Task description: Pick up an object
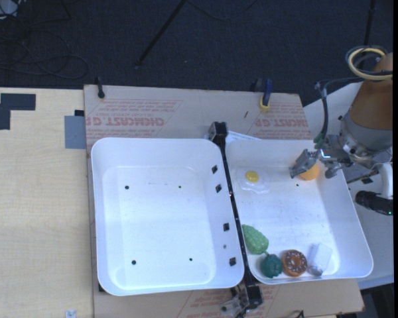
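Observation:
My gripper [314,168] hangs over the far right part of the right bin [358,244]. Between its two grey fingers [300,165] sits a small orange object [310,173], and the fingers are shut on it. On the bin floor to the left lies a toy fried egg [253,178] with a yellow yolk. Along the near edge of the same bin are a light green object [255,238], a dark teal object [272,265], a brown donut [294,262] and a pale white object [321,256].
The left bin [99,177] stands beside the right one, with a black divider [227,197] between them. Both rest on a cardboard sheet [152,114]. The grey arm with its orange band [375,105] comes in from the right.

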Tool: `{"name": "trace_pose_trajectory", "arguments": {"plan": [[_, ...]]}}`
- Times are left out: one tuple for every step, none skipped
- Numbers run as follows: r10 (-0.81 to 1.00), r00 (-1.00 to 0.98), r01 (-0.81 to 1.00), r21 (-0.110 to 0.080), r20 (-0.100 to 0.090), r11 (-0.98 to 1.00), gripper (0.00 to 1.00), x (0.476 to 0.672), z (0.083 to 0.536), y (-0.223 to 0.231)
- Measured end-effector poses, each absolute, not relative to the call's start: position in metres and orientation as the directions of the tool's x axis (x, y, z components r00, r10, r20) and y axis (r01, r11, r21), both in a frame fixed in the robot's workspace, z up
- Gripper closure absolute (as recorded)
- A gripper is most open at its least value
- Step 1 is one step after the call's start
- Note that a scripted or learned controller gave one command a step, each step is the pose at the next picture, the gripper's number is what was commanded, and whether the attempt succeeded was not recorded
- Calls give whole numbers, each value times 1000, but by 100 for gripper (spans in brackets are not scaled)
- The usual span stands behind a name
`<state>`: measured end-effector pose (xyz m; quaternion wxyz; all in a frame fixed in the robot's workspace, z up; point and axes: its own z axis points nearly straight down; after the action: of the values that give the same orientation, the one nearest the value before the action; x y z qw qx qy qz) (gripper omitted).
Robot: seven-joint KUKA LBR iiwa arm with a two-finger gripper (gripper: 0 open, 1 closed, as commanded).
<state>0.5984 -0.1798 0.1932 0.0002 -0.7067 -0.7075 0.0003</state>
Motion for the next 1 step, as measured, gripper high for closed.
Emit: {"name": "trace_pose_trajectory", "arguments": {"plan": [[1000, -6, 1000, 14, -2, 6, 0, 635, 326, -140]]}}
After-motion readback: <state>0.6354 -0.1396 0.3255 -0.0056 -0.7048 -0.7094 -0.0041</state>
